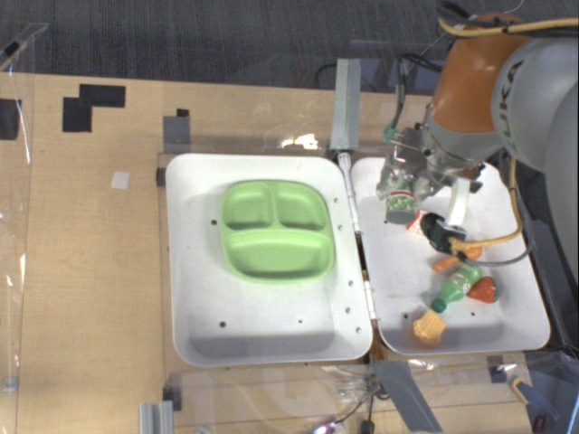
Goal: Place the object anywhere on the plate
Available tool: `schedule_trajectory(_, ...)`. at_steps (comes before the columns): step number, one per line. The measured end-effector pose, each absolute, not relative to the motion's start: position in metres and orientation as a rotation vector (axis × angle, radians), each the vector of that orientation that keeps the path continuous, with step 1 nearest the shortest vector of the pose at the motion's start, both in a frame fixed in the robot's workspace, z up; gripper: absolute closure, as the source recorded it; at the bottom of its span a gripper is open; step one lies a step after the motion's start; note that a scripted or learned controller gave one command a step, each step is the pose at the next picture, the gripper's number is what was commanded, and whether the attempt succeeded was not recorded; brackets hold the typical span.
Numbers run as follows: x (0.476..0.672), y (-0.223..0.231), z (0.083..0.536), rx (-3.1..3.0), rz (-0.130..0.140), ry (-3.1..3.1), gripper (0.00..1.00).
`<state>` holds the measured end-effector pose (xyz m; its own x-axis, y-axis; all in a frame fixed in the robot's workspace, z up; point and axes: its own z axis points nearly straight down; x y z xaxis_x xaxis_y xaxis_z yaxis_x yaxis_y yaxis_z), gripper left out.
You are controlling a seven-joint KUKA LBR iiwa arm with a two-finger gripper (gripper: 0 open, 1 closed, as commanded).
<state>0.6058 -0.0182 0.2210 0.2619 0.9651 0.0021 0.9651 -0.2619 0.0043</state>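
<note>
Although small and partly hidden under the wrist, the object (399,208) reads as a grey-green block with a red edge, right of centre in the frame, in the upper left part of the right bin (507,333). It sits directly beneath the gripper (401,188); whether it is between the fingers cannot be told (the tool head covers that spot).

Handling, judged: light, rigid, probably plastic, not fragile; take it across its short flat sides.

Neighbours, lower right: a green bottle-shaped toy (455,288), an orange piece (445,264), a red piece (485,289), a yellow-orange lump (429,329).

Destination: green divided plate (275,230), three compartments, centred in the left bin (194,333).

Surface: smooth white bins, shallow walls. A divider (355,233) runs between them, to be cleared in transit.
</note>
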Motion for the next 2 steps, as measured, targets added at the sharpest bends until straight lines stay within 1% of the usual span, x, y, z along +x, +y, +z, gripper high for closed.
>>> schedule_trajectory(1, 0.6083, 0.0452, 0.1846, 2.506, 0.003, 1.895, 1.00)
schedule_trajectory(2, 0.6084, 0.0449, 0.1849, 2.506, 0.004, 1.894, 0.00)
